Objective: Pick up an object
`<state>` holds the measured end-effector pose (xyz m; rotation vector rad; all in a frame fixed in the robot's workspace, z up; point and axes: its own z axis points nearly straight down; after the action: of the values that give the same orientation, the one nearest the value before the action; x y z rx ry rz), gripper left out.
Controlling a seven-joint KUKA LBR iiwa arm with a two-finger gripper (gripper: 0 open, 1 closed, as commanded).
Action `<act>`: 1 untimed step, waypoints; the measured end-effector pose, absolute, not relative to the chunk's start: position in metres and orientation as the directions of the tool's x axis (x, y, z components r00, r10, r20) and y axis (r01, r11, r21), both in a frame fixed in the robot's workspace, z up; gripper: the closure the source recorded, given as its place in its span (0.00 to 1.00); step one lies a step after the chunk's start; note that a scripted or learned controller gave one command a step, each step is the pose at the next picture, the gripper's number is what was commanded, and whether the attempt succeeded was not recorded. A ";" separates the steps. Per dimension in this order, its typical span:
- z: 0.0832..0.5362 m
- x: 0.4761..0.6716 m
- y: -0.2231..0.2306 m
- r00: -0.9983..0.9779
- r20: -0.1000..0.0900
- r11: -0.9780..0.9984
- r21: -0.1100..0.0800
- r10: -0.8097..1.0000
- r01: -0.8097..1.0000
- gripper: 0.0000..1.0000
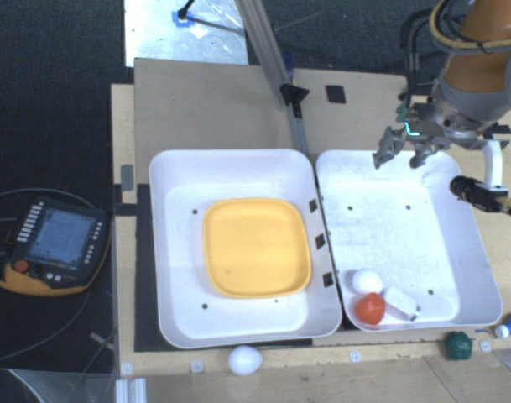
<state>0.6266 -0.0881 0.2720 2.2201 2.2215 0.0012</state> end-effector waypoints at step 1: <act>0.272 0.627 -0.088 -0.001 0.000 0.001 0.001 1.000 1.000 0.00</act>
<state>0.6265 -0.0881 0.2720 2.2201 2.2215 0.0011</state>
